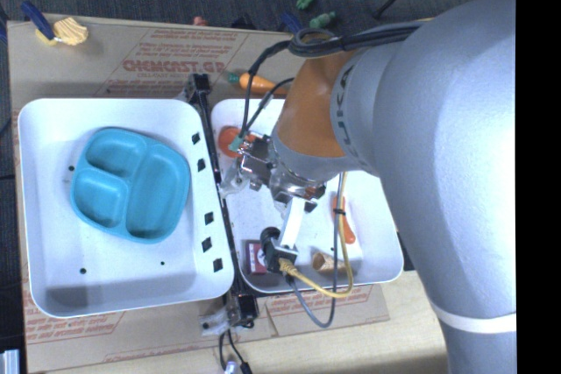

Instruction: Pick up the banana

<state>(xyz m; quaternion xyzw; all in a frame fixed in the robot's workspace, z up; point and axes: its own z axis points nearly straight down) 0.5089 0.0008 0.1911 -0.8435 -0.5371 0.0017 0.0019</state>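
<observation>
Two-finger gripper, opening impossible to tell beneath the wrist, hangs over the shallow white right bin near its nine o'clock wall; the grey arm reaches in from three o'clock.

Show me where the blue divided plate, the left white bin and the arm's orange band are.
blue divided plate (130, 184), camera view, middle of the plate.
left white bin (54, 274), camera view, bare floor toward its lower left corner.
orange band (316, 114), camera view, middle of its visible face.
</observation>
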